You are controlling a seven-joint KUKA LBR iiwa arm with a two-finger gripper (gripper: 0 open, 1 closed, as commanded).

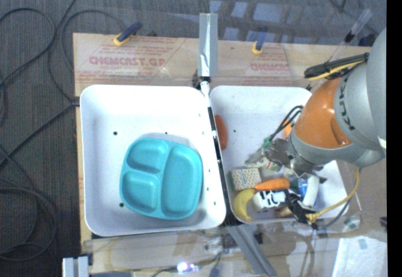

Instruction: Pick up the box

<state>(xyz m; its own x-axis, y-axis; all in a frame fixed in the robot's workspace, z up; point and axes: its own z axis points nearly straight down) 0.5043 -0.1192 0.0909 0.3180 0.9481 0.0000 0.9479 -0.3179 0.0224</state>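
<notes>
Box — a small tan cardboard carton with a gridded face (245, 177) — is lying in the right white plastic bin (251, 112), just beside the yellow banana (242, 203). Likely light and crushable; its short edges are offering purchase. Gripper (286, 169) is hovering near it, state undeterminable.

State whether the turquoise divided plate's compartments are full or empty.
Empty. The turquoise plate lies face up in the left bin, and all three compartments show bare plastic.
</notes>
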